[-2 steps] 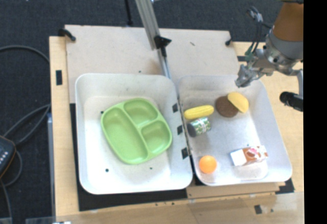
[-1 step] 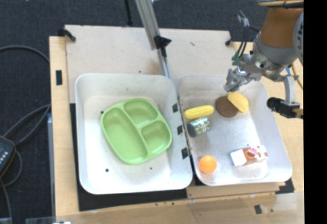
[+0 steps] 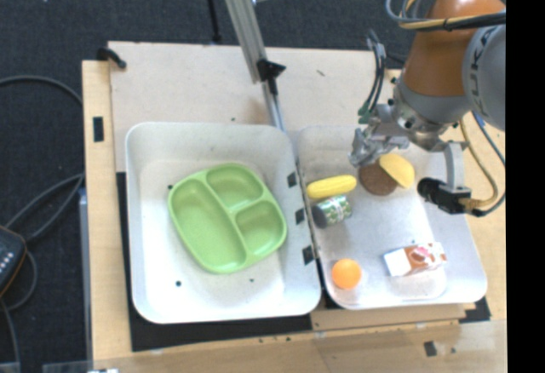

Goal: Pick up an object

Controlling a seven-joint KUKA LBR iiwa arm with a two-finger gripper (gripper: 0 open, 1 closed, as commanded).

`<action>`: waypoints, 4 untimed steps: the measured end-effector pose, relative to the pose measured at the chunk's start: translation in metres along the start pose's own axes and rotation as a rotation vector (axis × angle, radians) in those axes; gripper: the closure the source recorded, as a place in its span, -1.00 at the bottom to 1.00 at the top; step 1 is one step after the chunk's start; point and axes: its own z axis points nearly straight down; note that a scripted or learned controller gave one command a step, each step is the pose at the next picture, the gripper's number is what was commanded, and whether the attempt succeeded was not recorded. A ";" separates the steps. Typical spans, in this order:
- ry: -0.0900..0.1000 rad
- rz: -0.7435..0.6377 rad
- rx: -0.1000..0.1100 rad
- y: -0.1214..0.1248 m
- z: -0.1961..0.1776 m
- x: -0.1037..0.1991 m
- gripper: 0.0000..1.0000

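Observation:
The right bin [image 3: 451, 273] holds a yellow banana-shaped piece [image 3: 331, 186], a small green can [image 3: 332, 210], an orange ball [image 3: 346, 274], a white and red carton [image 3: 415, 261], a brown round object [image 3: 376, 179] and a yellow lemon-like piece [image 3: 398, 169]. My gripper [image 3: 368, 150] hangs over the bin's back part, just above and left of the brown object. Its fingers point down, and nothing shows between them.
The left bin [image 3: 149, 278] holds a green divided plate [image 3: 227, 215]. A slanted metal rail [image 3: 243, 14] runs from the top down to the gap between the bins. Black cables lie left of the bench.

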 end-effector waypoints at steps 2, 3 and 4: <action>0.002 -0.003 -0.001 -0.014 0.006 0.104 1.00; 0.002 -0.003 -0.003 -0.026 -0.007 0.158 1.00; 0.000 0.003 -0.002 -0.026 -0.006 0.154 -1.00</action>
